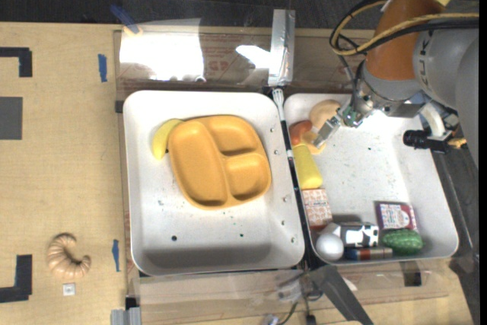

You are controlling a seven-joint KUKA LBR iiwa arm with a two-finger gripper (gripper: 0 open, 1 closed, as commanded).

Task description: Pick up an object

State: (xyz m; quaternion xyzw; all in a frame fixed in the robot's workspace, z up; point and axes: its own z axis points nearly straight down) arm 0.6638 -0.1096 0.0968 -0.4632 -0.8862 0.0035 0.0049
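Wooden tabletop (61,164) carries your two white bins: the left bin (144,186) holds an orange divided tray (219,160). Measured from that tray, your claw (329,129) sits to the right in the right bin's (403,171) far-left corner, over a peach-coloured object (323,112); whether it is clenched you cannot tell. A yellow block (308,167) lies just right of the tray.

Your KUKA arm (449,65), seen from above: grey casing, orange band.
You'll notice black and yellow cables looping by the orange section, a pale yellow bar at top right, and a small metallic gripper (329,129), perhaps with greenish fittings.
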